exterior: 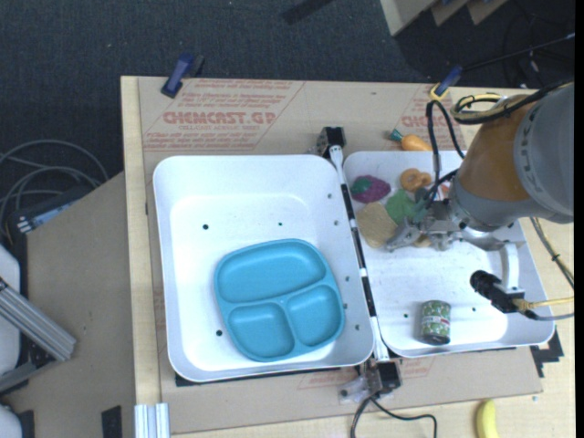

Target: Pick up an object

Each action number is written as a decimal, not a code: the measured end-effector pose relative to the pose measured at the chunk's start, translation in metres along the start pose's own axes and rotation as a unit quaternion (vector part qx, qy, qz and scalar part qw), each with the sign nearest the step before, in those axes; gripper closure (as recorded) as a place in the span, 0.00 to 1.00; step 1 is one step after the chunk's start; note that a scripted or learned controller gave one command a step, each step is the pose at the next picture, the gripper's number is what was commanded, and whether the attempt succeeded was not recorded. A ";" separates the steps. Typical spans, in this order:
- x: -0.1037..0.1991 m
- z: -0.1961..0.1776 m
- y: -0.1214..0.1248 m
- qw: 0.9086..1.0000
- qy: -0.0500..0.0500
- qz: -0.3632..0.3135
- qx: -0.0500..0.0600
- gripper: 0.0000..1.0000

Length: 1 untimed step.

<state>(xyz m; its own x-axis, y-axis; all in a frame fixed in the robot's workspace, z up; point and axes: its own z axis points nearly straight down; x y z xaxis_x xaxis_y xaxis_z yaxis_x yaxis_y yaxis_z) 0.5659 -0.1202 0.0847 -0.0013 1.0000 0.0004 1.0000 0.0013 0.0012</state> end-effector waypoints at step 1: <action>0.007 0.000 0.066 1.000 0.000 0.000 0.000 0.00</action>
<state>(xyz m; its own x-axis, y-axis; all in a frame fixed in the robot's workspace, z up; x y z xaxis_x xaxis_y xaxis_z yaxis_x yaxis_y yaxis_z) 0.6317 -0.1126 0.0849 -0.0016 1.0000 -0.0005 1.0000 0.0016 0.0005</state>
